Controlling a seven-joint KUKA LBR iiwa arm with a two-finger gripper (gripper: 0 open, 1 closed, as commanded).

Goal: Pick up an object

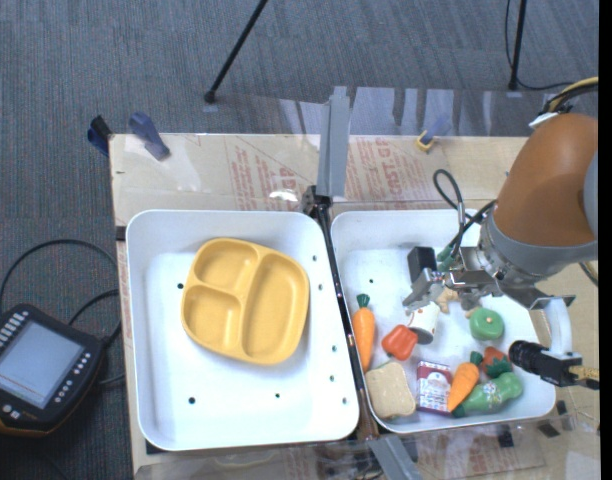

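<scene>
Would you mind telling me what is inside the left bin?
The left bin holds just a yellow divided plate, lying flat. Whatever is beneath the plate is covered.

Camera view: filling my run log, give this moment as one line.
pincer low in right bin | above white toy | yellow plate in left bin | no grasp seen

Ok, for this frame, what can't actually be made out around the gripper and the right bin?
- Gripper: finger state unreadable in the camera view; too small, cluttered by cables.
- Small white item below it: touching or held, cannot tell.
- Green toys in the right bin: partly covered by the black part of the arm.
</scene>
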